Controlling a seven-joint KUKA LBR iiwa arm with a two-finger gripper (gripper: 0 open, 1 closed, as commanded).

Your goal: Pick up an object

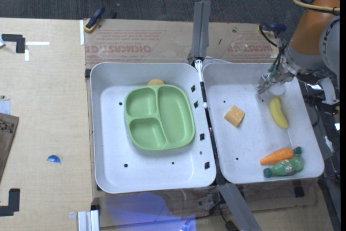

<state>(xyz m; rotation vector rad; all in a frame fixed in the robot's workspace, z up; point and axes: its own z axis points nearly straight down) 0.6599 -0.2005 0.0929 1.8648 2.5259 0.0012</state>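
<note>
While the arm (316, 24) reaches in from the right, we see its hand (268, 84) low over the far right part of the right bin (246, 167), just above the top end of the banana (278, 112). We cannot tell whether the hand is wide or narrow; it is too small and cluttered with cables, and we see nothing between its tips.

Right bin contents: banana lying lengthwise near the right wall, its upper end just beside the hand. Cheese cube (234, 116) sits near the bin's middle, well apart from the hand. Carrot (280, 155) and green bottle (284, 167) lie side by side in the near right corner, touching or nearly so; we cannot tell which.

Left bin (108, 170) holds a green divided plate (160, 117) with three compartments, roughly centred. Small yellow-orange thing (155, 83) peeks out at the plate's far edge, mostly hidden.

On the surface (43, 116) left of the bins we see a small blue piece (53, 159).
</note>
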